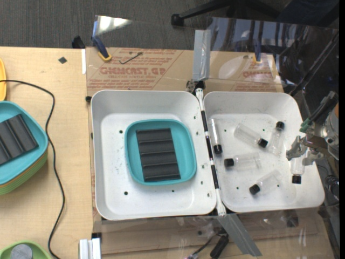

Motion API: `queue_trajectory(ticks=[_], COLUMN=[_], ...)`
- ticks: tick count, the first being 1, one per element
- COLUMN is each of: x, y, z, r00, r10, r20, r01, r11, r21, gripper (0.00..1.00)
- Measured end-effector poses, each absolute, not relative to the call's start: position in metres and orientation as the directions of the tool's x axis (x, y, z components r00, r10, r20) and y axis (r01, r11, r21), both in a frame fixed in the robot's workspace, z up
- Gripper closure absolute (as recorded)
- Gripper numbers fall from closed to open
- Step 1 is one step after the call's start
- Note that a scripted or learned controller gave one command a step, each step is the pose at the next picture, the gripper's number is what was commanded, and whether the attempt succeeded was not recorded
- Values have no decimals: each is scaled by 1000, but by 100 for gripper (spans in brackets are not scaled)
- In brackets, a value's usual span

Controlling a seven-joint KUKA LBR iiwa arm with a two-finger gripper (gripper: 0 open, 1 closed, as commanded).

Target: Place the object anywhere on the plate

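one capped vial (296,172) sits just below the pincer (297,154)

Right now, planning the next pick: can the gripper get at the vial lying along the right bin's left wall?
Probably yes: nothing lies over the vial, though the bin wall beside it may crowd the gripper.

The left bin (108,144) and right bin (242,97) look like smooth white plastic with a soft sheen. The plate (133,144) is smooth teal plastic holding a matt, dark grey ribbed insert (157,154). The vials (245,161) are clear and glossy with matt black caps, the counter (43,209) shows pale wood grain, and the printed brown cardboard (145,69) is matt.
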State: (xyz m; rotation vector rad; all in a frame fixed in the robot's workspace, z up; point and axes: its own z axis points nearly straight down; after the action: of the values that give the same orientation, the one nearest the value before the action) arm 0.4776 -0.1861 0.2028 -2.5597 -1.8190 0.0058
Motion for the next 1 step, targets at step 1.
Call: queue_trajectory(ticks=[1], x=[478], y=[-186], z=[203], r00=[329], r10=[944], r20=[-2], r01=[944], r11=[-329], r21=[-3], gripper=[0])
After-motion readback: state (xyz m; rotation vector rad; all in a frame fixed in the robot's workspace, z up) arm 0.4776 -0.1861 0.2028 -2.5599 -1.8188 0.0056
